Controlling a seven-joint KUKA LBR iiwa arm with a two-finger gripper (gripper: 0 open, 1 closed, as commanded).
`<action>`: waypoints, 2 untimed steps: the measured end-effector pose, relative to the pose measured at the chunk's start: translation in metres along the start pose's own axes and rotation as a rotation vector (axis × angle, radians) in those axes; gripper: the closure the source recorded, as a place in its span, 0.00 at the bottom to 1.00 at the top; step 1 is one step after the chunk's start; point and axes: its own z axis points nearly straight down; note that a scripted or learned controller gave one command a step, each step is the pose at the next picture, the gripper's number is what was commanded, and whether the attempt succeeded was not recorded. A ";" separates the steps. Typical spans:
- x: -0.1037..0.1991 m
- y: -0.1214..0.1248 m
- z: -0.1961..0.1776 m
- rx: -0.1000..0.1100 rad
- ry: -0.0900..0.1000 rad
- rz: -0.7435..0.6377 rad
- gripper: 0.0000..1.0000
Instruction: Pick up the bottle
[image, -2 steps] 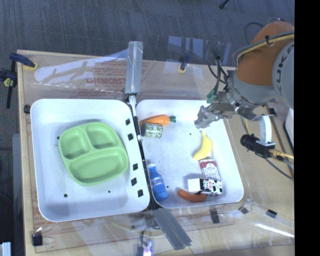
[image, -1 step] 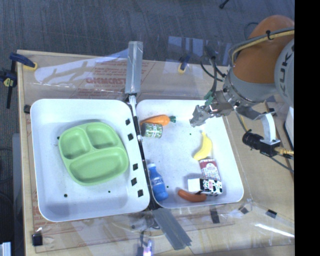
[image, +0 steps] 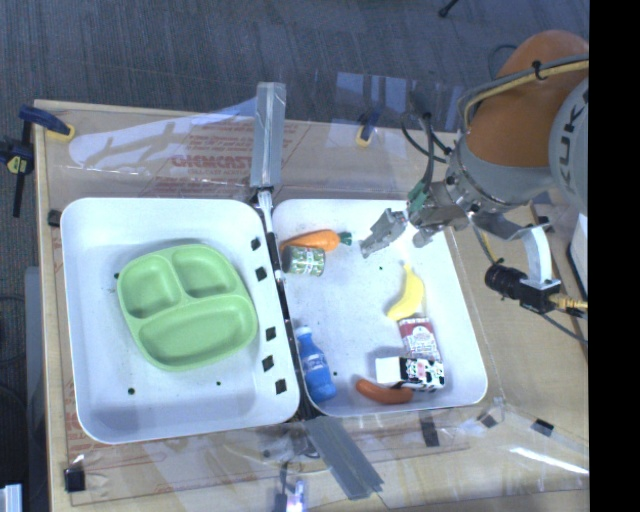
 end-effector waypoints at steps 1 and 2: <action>0.069 -0.029 0.118 0.002 0.000 0.208 0.00; 0.061 -0.045 0.156 -0.025 -0.010 0.102 0.00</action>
